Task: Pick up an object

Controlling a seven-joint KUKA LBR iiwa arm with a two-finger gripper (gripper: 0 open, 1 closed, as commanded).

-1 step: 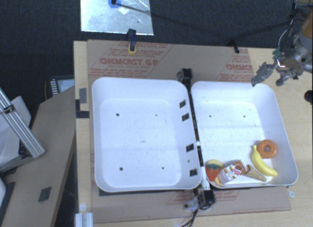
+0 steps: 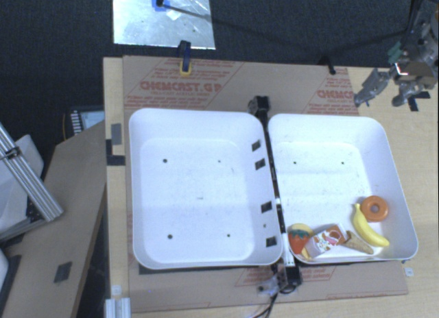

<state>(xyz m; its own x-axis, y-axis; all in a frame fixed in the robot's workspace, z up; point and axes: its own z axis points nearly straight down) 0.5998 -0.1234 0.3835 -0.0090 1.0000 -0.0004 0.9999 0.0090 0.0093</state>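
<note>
Several small objects lie along the near edge of the right bin (image 2: pixel 329 128). A yellow banana (image 2: pixel 369 227) lies by the near right corner, with an orange ring-shaped piece (image 2: pixel 374 208) just behind it. To their left are a brown cone-like piece (image 2: pixel 358 244), a white packet with red print (image 2: pixel 326 240) and a red-orange round fruit (image 2: pixel 300 238). My gripper (image 2: pixel 385 94) hangs high over the bench's back right corner, beyond the right bin's far rim and well away from the objects. Its fingers are spread apart, open, with nothing between them.
The left bin (image 2: pixel 199 121) sits beside the right one, with black clips (image 2: pixel 264 166) along the seam between them. Both rest on a cardboard sheet (image 2: pixel 226 80) held by a yellow clamp (image 2: pixel 184 59). A foil sheet (image 2: pixel 163 7) lies behind and an aluminium frame (image 2: pixel 27 179) stands at the left.
</note>
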